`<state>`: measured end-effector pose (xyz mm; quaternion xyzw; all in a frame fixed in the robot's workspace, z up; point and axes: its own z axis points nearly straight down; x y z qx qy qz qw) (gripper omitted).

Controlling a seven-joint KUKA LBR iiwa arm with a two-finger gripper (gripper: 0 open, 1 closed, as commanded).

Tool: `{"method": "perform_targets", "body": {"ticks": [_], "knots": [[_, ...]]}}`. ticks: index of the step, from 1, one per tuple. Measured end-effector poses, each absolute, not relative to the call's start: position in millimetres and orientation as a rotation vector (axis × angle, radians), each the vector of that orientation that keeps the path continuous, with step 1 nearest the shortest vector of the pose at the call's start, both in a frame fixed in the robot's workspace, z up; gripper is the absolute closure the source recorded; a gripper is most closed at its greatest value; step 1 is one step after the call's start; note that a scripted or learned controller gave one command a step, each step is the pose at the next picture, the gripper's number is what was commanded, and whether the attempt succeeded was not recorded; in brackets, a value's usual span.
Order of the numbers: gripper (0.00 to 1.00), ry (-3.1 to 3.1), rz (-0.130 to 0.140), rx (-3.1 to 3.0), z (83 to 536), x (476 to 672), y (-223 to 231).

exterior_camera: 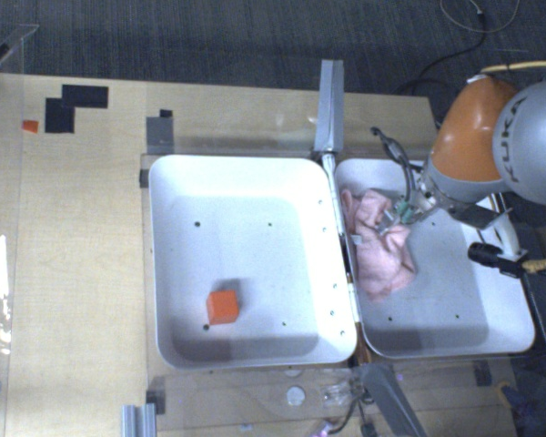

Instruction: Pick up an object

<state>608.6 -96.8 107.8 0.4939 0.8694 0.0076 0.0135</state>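
A crumpled pink cloth (379,244) lies in the right bin (455,321), against its left wall. My gripper (402,213) is low over the cloth's upper right part, with the grey arm and orange band (469,144) behind it to the right. The fingertips touch or press into the cloth's folds. An orange cube (223,307) rests in the left bin (237,189), near its front left.
A metal divider post (328,107) stands behind the gap between the bins. Black cables (496,260) and arm hardware sit at the right bin's right side. Black tape marks (73,105) and a small orange patch (30,127) lie on the bench at far left.
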Motion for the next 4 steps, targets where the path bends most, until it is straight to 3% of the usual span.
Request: {"method": "perform_targets", "body": {"ticks": [1,2,3,4], "knots": [[0.0,2.707,0.023,1.539,108,608.6,-97],[0.0,2.695,0.02,1.563,96,595.5,-99],[0.0,2.703,0.007,1.579,112,615.7,-129],[0.0,2.713,0.012,1.542,94,604.3,-102]]}}
